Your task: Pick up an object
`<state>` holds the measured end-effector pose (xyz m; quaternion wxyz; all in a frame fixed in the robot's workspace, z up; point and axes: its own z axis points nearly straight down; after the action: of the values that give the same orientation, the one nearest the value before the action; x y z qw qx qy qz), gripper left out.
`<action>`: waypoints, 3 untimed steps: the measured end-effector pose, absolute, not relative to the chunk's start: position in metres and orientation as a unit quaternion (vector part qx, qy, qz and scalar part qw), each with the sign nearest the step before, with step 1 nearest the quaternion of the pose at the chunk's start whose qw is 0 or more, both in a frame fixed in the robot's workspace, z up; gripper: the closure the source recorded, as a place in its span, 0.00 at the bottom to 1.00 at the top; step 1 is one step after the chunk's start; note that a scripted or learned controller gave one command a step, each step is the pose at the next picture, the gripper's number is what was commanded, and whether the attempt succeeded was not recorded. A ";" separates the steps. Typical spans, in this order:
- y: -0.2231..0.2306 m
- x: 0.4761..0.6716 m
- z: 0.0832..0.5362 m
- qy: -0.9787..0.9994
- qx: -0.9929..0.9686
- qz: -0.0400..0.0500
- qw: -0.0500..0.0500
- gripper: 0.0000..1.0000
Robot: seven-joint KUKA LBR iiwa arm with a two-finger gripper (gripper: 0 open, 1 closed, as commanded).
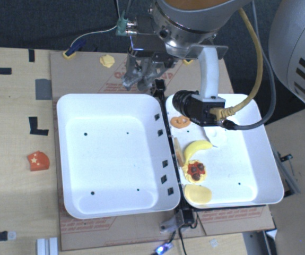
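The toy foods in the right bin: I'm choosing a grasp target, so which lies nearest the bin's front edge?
The pale yellow round piece, at the right bin's front left corner. The red-topped piece, banana and pretzel all lie farther back.

Arm (205, 7): grey rounded housing with an orange band above the wrist.
Wrist fitting (209, 76): white column on a black block.
Cables: tan hose (255, 62) and black lead curving beside it.
Gripper (141, 76): grey metal, thin wires above.

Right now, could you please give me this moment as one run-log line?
arm: above bins' far edge | gripper: high, nothing seen held | right bin: banana, pretzel, pizza piece | task: no pick yet
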<state>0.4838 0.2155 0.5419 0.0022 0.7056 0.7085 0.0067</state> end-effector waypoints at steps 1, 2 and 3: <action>0.234 0.484 0.534 0.708 0.706 -0.001 0.000 1.00; 0.233 0.505 0.394 0.707 0.707 -0.009 -0.002 1.00; 0.233 0.483 0.543 0.708 0.706 0.007 0.002 1.00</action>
<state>0.4831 0.2332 0.5430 0.0021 0.7057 0.7085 0.0073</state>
